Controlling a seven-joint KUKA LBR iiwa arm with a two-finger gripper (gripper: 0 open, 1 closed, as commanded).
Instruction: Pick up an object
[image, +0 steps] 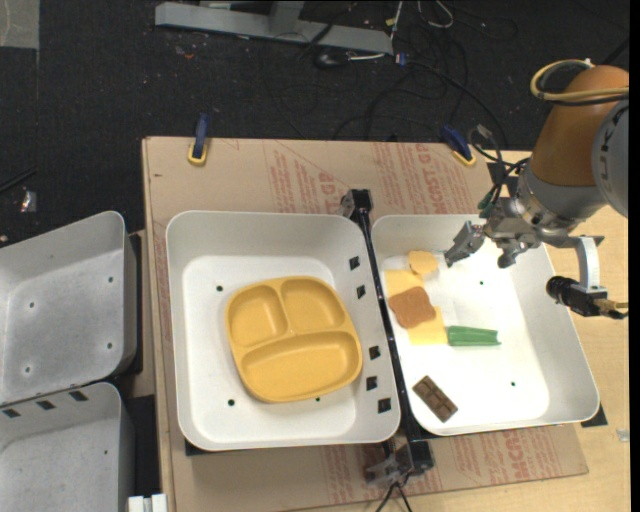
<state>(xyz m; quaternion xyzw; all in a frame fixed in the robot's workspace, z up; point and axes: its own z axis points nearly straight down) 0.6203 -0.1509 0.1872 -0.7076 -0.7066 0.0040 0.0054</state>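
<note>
Objects for picking lie in the right bin (560, 385): a pale yellow piece (423, 263) near its upper left, a brown slice (411, 306) resting on yellow flat pieces (426, 329), a green piece (472, 337) just beside them, and a dark brown bar (435, 397) lower down, apart from the rest.

Both bins sit on a brown cardboard sheet (290, 175) that covers the bench, held at its far edge by a blue-and-yellow clamp (199, 143) on the left and another clamp (459, 145) on the right. Reversed red printing runs across the cardboard; it is too faint and mirrored to read with confidence. Around the bench the floor is dark, with cables (400, 45) and a grey bar (270, 28) at the top. Two spare white trays (65, 290) lie off to the left.

The left bin (190, 300) holds a yellow divided plate (293, 337) with three compartments, all bare. A black divider (378, 310) runs between the two bins.

The gripper (486, 249) hangs over the upper part of the right bin, fingers spread apart with nothing between them, near the pale yellow piece but not touching it. The orange band (580, 115) shows above the wrist.
</note>
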